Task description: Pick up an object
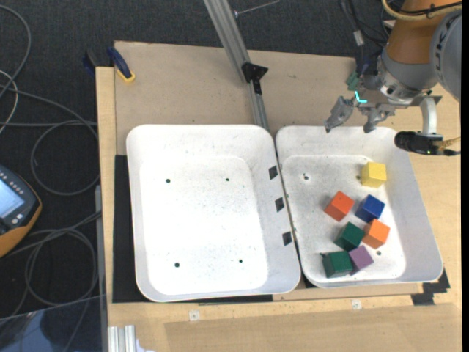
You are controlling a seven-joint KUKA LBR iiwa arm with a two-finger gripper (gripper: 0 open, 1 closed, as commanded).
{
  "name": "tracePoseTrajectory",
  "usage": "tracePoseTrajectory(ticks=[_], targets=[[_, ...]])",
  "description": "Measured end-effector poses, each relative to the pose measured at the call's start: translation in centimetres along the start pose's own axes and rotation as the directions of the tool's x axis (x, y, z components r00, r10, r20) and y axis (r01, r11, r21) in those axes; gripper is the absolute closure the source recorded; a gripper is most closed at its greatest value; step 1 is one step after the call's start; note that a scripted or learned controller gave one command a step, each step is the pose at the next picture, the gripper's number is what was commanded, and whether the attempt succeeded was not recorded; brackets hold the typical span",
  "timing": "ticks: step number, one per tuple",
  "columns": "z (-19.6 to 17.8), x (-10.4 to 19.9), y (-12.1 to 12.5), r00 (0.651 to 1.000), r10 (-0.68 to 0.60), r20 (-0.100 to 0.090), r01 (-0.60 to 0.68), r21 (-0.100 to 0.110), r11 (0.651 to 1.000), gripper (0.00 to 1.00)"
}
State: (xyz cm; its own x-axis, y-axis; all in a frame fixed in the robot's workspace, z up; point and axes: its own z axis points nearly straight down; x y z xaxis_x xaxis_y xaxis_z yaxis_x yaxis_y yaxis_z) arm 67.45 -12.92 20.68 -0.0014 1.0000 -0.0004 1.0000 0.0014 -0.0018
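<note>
Gripper (pixel 352 122) fingers spread open, holding nothing, above right bin's (pixel 410 270) far rim; yellow block (pixel 374 173) nearest below it.

A robotics lab — plywood bench (pixel 183 79), two white bins (pixel 198 141), loose cables (pixel 44 134) on dark carpet, a handheld controller (pixel 15 204) at left.

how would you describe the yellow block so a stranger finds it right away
Look in the right bin, the one holding the blocks. The yellow block sits alone near its far edge, apart from the cluster below. It is the only yellow one.
</note>
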Motion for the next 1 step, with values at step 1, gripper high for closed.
tracePoseTrajectory(ticks=[1], targets=[[4.35,0.51,0.34,1.000,-0.001,0.000,0.001,0.002,1.000,0.00]])
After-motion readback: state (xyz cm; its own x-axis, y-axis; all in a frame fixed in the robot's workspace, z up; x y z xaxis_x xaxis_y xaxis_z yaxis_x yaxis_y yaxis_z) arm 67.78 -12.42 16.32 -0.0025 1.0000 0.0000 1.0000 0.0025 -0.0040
